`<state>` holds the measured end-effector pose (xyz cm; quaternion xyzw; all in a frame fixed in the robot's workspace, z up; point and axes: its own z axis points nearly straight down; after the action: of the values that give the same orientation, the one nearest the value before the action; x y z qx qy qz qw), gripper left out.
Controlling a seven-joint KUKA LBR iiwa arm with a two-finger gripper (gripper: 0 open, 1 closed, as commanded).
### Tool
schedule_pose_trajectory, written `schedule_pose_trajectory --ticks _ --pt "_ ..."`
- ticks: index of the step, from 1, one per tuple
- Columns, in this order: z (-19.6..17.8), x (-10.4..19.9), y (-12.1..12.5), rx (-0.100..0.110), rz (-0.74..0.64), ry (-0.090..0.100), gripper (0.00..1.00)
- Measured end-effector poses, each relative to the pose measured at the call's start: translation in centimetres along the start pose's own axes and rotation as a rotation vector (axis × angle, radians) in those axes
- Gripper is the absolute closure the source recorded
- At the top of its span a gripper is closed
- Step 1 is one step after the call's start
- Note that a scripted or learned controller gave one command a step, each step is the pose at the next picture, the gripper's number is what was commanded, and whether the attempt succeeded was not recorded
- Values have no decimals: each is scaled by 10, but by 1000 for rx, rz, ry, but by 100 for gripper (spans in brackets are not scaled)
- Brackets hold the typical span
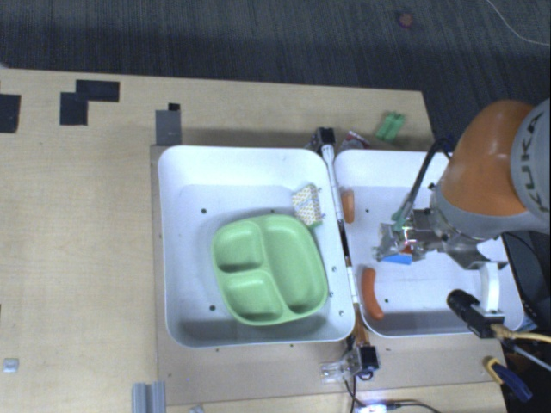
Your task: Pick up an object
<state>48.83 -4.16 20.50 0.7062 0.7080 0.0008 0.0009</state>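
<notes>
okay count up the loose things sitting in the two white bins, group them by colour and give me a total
Green: 1, the divided plate in the left bin
Patterned white: 1, small piece by that plate
Orange: 2, one and another in the right bin
Blue: 1, under the gripper
Total: 5

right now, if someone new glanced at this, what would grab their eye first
The green divided plate fills much of the left bin, with a small patterned white piece at its upper right corner. On the right, the arm's orange band looms over the right bin, its hand low above a small blue object. Two orange pieces, one higher and one lower, lie along that bin's left wall.
</notes>
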Motion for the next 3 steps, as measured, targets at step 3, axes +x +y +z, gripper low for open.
schedule_pose_trajectory --ticks 3 --pt "4 -16 1 0 0 1 100"
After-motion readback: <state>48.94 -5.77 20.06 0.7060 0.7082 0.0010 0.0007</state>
